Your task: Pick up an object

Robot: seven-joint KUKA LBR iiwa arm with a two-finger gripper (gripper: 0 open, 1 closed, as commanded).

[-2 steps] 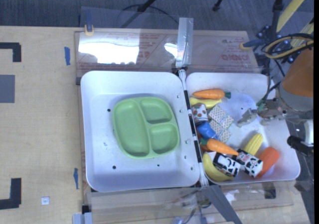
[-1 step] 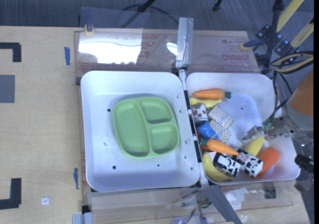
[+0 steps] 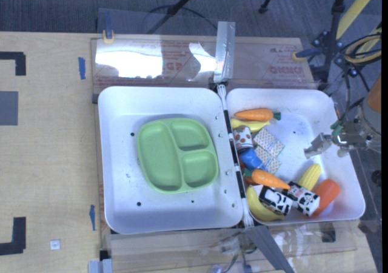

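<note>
The right bin (image 3: pixel 297 103) holds a pile of toy food. A carrot (image 3: pixel 255 114) lies at its far side over a yellow banana (image 3: pixel 253 125). Below them sit a small patterned box (image 3: pixel 243 137), a checkered packet (image 3: pixel 269 145) and a blue piece (image 3: pixel 250 158). A second carrot (image 3: pixel 267 178), a corn cob (image 3: pixel 310 175), two black-and-white cow toys (image 3: pixel 276 199) (image 3: pixel 307 201), an orange-red fruit (image 3: pixel 328 193) and another banana (image 3: pixel 259 208) crowd the near side. My gripper (image 3: pixel 324 144) hovers over the bin's right part, just above the corn cob, with nothing seen in it.
The left bin (image 3: pixel 115 144) bears a green divided plate (image 3: pixel 177 155). A ridge (image 3: pixel 230 144) separates the two bins. Bare white floor shows in the right bin around (image 3: pixel 300 129). Tripod legs and cables stand beyond the bench.
</note>
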